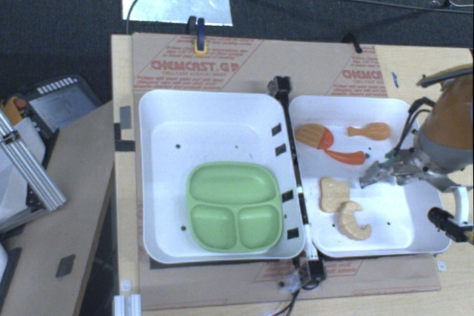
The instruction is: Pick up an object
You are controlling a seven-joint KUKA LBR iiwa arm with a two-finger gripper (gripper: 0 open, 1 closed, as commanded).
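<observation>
— Reaching in from the right edge, gripper (370, 177) hovering low in the right bin (400, 239); fingers impossible to tell apart or together.

— Lying left of it: toast (334, 194), croissant (354, 220), drumstick (369, 132). Sitting in the left bin (167, 129), lower centre: green plate (234, 205).

Red letters on brown cardboard sheet (244, 59) under my two white bins. Left print, behind left bin (159, 181), reads "CHEMCAST", then maybe "GP", too blurry for me to be sure. Right print, behind right bin (392, 222), starts "CHEMC", rest faint. No other words I can read.
</observation>
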